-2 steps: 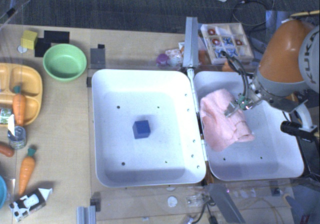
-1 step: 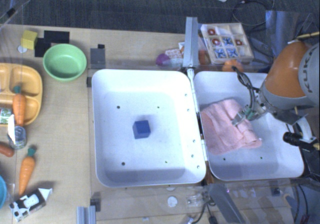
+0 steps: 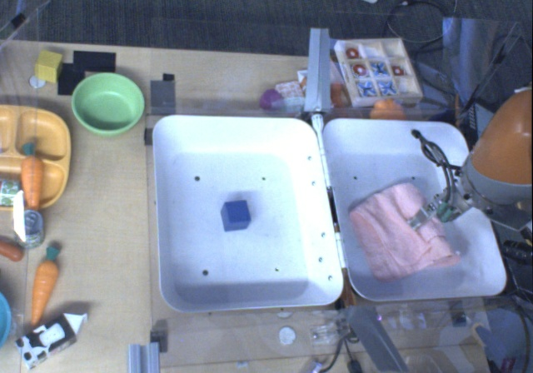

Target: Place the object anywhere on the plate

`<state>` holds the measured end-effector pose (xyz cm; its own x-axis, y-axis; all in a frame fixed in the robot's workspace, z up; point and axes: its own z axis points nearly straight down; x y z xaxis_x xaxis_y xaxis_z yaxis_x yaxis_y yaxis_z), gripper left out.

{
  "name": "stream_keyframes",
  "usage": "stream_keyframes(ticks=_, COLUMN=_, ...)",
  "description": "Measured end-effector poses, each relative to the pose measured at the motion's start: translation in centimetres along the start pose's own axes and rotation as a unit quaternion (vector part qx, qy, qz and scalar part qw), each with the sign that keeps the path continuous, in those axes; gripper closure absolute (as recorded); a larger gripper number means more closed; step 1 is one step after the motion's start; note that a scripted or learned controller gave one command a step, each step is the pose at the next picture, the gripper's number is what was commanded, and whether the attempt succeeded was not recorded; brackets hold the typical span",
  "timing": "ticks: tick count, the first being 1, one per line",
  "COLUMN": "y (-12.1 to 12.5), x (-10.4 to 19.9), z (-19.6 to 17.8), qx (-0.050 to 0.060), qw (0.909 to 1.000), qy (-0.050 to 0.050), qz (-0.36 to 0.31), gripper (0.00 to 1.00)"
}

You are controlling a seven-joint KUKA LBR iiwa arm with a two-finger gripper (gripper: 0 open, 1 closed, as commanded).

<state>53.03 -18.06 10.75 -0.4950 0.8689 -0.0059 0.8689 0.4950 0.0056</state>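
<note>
A crumpled pink cloth lies in the right white bin. My gripper is down at the cloth's right side, touching or just above its folds, with the grey arm and its orange band reaching in from the right. A small blue cube rests near the middle of the left white bin, far from the gripper. A yellow divided plate sits at the bench's far left, outside both bins, with a toy carrot on it.
A green bowl stands behind the left bin. More toy food, another carrot and a small cow carton lie on the left bench. A tic-tac-toe board sits behind the right bin. A cable loops by the wrist.
</note>
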Motion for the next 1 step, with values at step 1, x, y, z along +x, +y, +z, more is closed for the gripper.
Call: stream_keyframes(ticks=1, y=1.23, x=4.35, z=-2.95, qx=0.0, qw=1.0, qy=0.0, qz=0.004, gripper=1.0)
